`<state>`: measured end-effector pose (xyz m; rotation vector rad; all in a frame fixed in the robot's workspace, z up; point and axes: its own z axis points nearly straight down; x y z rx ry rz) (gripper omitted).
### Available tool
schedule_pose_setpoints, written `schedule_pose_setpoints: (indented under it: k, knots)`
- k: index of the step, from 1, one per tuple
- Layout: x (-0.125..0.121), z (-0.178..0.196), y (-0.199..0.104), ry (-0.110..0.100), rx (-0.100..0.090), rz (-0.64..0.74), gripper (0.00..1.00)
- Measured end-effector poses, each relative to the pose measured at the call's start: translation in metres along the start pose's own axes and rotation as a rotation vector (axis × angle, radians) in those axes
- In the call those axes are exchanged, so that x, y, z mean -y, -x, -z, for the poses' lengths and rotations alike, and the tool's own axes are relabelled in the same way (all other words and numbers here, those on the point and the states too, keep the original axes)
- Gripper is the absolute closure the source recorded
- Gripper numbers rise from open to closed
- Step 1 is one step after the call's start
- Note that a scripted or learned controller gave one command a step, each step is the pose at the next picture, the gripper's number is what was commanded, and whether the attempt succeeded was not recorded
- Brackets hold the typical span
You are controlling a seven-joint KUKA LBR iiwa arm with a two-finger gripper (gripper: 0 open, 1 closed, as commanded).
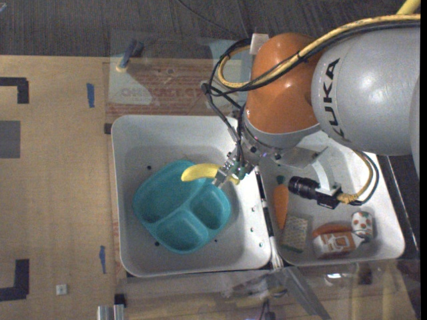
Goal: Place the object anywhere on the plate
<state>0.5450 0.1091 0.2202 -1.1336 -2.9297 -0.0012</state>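
A teal divided plate (181, 212) lies in the left bin (133, 145). A yellow banana (199, 173) hangs over the plate's upper right rim, and its right end sits between the fingers of my gripper (230, 173). The gripper reaches down from under the orange wrist band, shut on that end of the banana. The arm's bulk hides the strip between the two bins above the gripper.
The right bin (393, 242) holds an orange carrot (281, 205), a small tan cracker-like piece (295, 233), an orange and white item (335, 240) and a spotted white piece (362, 224). A black cable connector (308, 190) hangs over that bin.
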Motion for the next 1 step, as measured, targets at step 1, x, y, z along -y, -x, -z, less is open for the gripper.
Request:
schedule_pose_setpoints:
  k: [1]
  knots:
    - [0.0004,0.0000,0.0006,0.000,0.000,-0.001,0.00]
